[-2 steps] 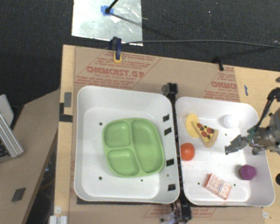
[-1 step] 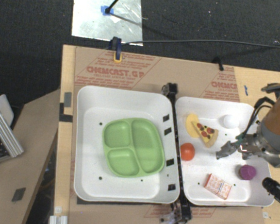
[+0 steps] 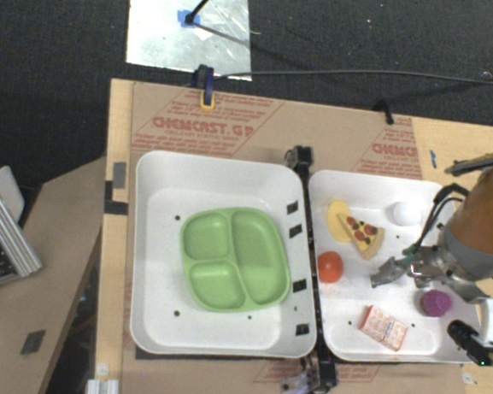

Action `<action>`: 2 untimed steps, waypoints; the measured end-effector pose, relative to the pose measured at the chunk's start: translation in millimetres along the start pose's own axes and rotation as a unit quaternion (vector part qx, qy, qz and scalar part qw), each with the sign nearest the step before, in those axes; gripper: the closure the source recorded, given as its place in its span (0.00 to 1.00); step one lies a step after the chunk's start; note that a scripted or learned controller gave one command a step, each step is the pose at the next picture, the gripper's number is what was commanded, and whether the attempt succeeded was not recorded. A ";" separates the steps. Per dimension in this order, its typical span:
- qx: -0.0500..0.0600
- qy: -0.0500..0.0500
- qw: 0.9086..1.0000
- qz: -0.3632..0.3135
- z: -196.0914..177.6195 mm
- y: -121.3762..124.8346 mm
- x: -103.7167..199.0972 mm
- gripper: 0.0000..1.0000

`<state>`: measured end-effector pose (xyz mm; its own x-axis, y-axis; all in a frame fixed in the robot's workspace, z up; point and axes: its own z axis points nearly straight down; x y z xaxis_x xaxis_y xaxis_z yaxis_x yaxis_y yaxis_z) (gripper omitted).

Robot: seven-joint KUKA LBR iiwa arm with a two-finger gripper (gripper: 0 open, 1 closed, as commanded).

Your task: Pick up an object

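The right bin (image 3: pixel 337 341) holds several small things. A pizza slice (image 3: pixel 364 235) lies against a yellow piece (image 3: pixel 340 221) at the back. A red ball (image 3: pixel 330 266) sits near the bin's left wall. A white round object (image 3: pixel 404 212) rests at the back, a purple object (image 3: pixel 436 302) at the right, and a pink-and-white packet (image 3: pixel 384 327) at the front. My gripper (image 3: pixel 392 271) hovers over the middle of this bin, between the pizza slice and the purple object, just left of the purple object. Nothing shows in its grasp.
The left bin (image 3: pixel 154 227) bears a green divided plate (image 3: pixel 234 258). A black divider (image 3: pixel 307 266) with clips runs between the two bins. The arm's orange band (image 3: pixel 491 213) overhangs the right bin's right side.
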<state>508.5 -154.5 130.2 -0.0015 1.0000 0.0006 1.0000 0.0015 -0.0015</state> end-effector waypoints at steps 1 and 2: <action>-0.001 0.000 1.000 0.000 47.9 0.4 0.3 0.00; -0.002 0.000 1.000 0.000 35.0 1.7 0.0 1.00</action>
<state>510.1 -154.5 95.3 -0.0011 1.0000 0.0000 1.0000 0.0011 0.0032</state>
